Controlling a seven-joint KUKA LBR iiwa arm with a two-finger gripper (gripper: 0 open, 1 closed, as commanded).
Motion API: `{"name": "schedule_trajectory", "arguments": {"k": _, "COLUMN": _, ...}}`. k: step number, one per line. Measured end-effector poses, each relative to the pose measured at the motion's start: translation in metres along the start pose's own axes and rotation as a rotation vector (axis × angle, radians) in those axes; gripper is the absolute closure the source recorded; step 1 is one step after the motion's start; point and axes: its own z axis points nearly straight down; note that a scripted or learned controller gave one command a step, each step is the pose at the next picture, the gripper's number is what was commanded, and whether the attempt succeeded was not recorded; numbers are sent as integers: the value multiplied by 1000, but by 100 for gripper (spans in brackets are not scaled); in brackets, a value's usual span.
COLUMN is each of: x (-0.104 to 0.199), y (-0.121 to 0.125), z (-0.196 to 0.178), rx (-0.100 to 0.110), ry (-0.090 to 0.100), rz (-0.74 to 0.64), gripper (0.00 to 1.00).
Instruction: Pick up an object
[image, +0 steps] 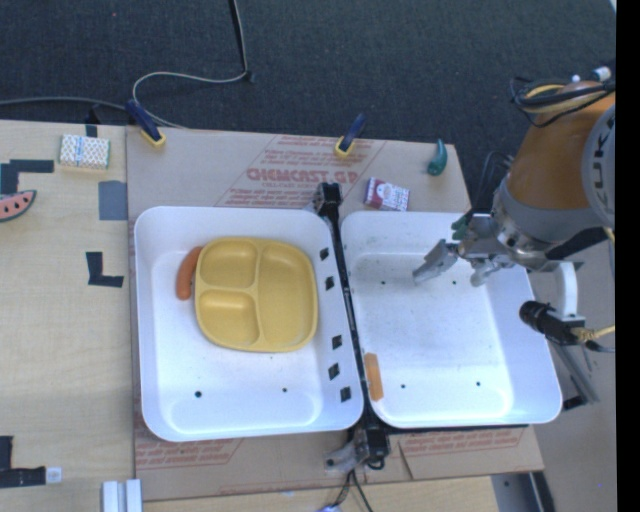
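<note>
1. My pincer (458, 268) hangs spread and holding nothing above the right bin (520, 400), toward its far side.
2. Nearest target: a small orange carrot-like piece (373, 377) lying against the right bin's left wall, near corner. It looks light, stiff and smooth; I judge a hold across its narrow middle safest, though the wall crowds one finger.
3. The left bin (240, 415) holds a yellow divided plate (256, 294), with an orange sausage-like piece (185, 274) touching the plate's left rim.
4. The plate looks rigid and broad, an awkward take except by its rim.
</note>
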Motion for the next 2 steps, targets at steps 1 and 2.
{"name": "schedule_trajectory", "arguments": {"k": 1, "x": 10, "y": 75, "z": 139, "rx": -6, "ry": -1, "rz": 0, "gripper": 0}}
{"name": "schedule_trajectory", "arguments": {"k": 2, "x": 10, "y": 75, "z": 130, "rx": -5, "ry": -2, "rz": -1, "gripper": 100}}
